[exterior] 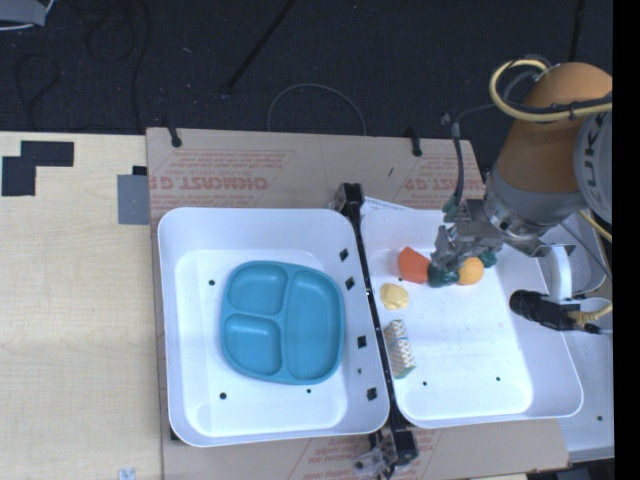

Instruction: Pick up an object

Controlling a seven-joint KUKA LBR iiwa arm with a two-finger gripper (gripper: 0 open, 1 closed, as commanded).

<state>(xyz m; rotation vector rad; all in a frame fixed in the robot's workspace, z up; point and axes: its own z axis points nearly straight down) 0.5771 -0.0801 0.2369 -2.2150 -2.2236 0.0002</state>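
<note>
Hovering low in the right bin (520, 368), the claw (452, 268) sat at the bin's upper middle, right among a small cluster of objects. Pick looked mid-attempt, not finished.

- Arm (545, 148) came in from the right, wrist angled down toward the bin floor.
- Claw tip was dark/teal and overlapped an orange ball (470, 271) on its right side and sat just beside a red-orange piece (412, 264) on its left.
- Couldn't tell how wide the claw was set, or whether anything was actually in it; too small and cluttered at that spot. Nothing was clearly lifted off the bin floor.
- Pale yellow item (394, 295) lay just below-left of the claw, apart from it. A ridged grey-tan item (399, 348) lay further down along the divider, well apart.
- Left bin (190, 268) held a blue tray (282, 320), untouched and well apart from the arm.

Judgement: approach was done, claw was down at the target. Likely target was the ball or the red-orange piece, can't say which. Remaining: confirm closure on one object, lift clear of the bin. Risk: the two candidates sat close together, so a close could nudge one away or pinch both.
</note>
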